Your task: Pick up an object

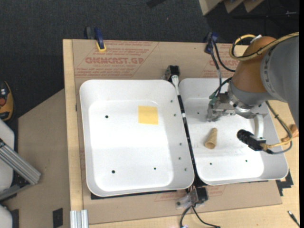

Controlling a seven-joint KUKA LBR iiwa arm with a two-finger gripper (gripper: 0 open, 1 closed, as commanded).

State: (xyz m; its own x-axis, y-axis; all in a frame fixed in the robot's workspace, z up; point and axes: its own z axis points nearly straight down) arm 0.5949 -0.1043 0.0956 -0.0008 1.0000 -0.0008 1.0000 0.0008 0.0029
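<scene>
A tan, cork-like cylinder (211,138) lies in the right bin (266,170), near its middle. A flat yellow square (147,115) rests in the left bin (95,141), toward its upper centre. My gripper (214,112) hangs over the upper left part of the right bin, just above and slightly right of the cork. The grey arm with its orange band comes in from the right and covers much of the gripper's body.
The two bins sit side by side on a brown cardboard-topped bench (71,127). A black clamp (172,73) sits at the top of the seam between them. A black cable fitting (251,140) hangs off the arm over the right bin.
</scene>
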